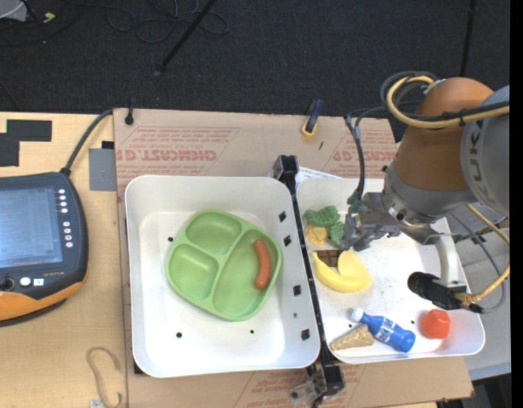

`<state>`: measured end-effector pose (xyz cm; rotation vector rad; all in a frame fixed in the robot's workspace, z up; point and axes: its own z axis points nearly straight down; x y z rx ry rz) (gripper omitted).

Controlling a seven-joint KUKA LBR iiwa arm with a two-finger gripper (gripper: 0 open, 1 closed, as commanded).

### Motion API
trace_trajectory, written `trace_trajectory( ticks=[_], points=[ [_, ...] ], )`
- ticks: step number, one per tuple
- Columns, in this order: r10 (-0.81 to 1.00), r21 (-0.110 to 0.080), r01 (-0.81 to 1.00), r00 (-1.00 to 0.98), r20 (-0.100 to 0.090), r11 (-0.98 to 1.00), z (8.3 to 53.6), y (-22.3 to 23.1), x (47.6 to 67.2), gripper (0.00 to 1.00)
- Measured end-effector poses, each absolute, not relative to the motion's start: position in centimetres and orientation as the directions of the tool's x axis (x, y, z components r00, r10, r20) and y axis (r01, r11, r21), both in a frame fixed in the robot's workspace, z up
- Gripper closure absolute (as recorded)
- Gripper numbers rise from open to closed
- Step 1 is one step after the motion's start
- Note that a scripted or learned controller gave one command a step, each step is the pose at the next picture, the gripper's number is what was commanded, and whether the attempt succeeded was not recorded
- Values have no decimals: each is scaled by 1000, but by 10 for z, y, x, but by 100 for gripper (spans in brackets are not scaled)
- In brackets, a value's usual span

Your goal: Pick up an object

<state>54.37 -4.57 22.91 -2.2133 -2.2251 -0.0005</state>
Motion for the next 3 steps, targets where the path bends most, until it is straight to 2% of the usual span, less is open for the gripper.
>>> trace_trajectory(
  ticks=[1, 2, 3],
  points=[
    [1000, -3, 1000, -2, 0, 2, 217, -19, 572, 100],
    [1000, -2, 1000, -4, 0, 4, 234, -24, 576, 100],
    [1000, -5, 1000, 2, 0, -2, 236, -24, 564, 100]
  ],
)
